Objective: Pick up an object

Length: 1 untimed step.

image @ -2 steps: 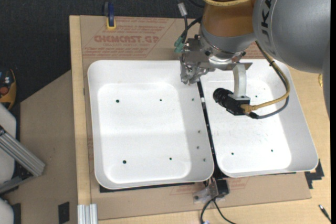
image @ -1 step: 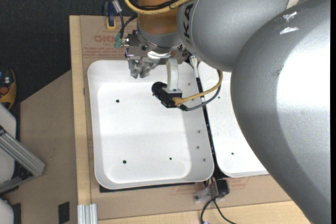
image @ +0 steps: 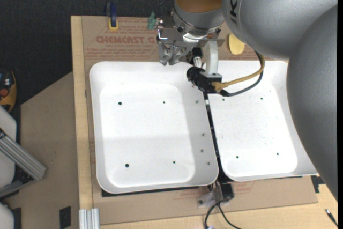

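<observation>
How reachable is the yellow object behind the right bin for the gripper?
Probably reachable: the yellow object lies close to the gripper on the board, nothing visibly between, though the arm hides part of it.

Red printed lettering runs along the far strip of the cardboard sheet (image: pixel 128 35) that lies under the two white bins, just beyond the far rim of the left bin (image: pixel 102 115). It reads "CHEMCAST", followed by what looks like a "C" before the arm (image: pixel 278 2) covers the rest. A smaller red line sits under it, too fine to read. On the arm's grey housing, near the orange band, black letters read "KA", part of a larger word.
</observation>
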Available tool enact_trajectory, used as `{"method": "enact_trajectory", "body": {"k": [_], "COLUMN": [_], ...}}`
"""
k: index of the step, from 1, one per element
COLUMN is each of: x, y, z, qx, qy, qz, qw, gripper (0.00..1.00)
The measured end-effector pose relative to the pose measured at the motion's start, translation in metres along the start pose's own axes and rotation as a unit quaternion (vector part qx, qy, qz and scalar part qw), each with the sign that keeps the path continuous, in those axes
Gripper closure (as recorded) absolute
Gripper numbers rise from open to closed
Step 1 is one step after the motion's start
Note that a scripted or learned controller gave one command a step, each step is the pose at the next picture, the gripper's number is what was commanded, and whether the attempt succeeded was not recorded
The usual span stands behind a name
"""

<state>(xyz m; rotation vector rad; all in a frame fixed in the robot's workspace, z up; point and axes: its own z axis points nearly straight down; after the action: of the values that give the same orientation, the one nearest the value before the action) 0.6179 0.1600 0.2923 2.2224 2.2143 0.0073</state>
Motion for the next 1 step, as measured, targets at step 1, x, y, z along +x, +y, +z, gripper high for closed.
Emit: {"method": "enact_trajectory", "body": {"k": [1], "x": [-0.0384], "y": [-0.0062], "z": [-0.0379], "qx": [0.001], "qy": [0.000], "qz": [0.000], "qw": [1.0000], "gripper": [1.00]}}
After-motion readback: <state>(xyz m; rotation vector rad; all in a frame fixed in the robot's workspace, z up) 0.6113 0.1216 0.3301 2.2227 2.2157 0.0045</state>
